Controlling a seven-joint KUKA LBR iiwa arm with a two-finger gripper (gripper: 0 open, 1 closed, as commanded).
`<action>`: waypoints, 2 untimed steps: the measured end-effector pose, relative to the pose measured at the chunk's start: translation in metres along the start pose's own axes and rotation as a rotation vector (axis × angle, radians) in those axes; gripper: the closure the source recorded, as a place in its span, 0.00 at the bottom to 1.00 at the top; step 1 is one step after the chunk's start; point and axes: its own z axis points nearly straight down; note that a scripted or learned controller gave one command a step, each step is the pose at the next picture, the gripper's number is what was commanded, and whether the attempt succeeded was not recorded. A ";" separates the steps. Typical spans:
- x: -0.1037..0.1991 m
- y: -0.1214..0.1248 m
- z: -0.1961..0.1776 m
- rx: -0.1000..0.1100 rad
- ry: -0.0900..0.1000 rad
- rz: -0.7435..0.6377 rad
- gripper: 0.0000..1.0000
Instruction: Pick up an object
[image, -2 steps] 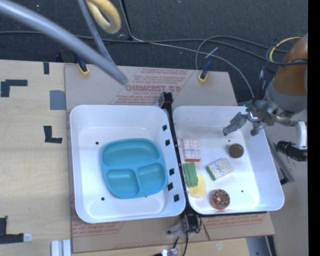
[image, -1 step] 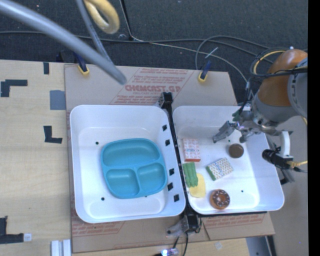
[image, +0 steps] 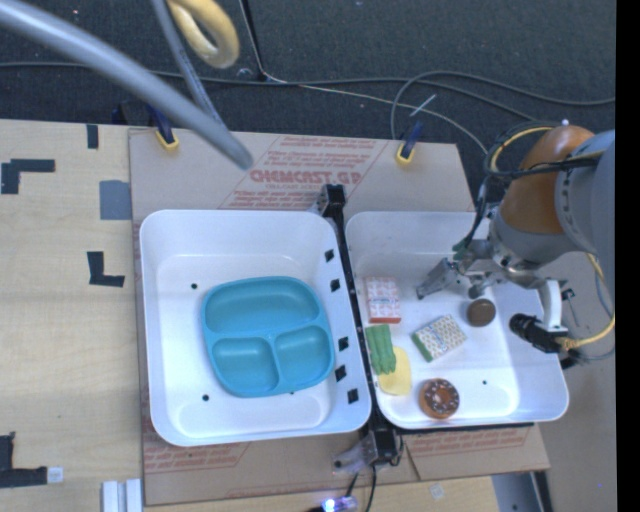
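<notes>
Nothing picked up yet, all items lie loose in the right bin. The claw hangs low over the bin's upper right part, fingers spread wide, one long finger reaching left toward the small striped box, nothing between them. Closest item is a small brown round thing, just beside the claw's body and apparently not gripped. The green checked block sits a bit below, the green-and-yellow piece near the divider, the donut at the front. Left bin holds a blue tray, untouched. Left to do: descend on an item, close, lift.
</notes>
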 end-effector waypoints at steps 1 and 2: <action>0.001 0.000 -0.012 0.000 0.001 -0.002 1.00; 0.002 0.011 -0.064 -0.006 0.001 -0.001 1.00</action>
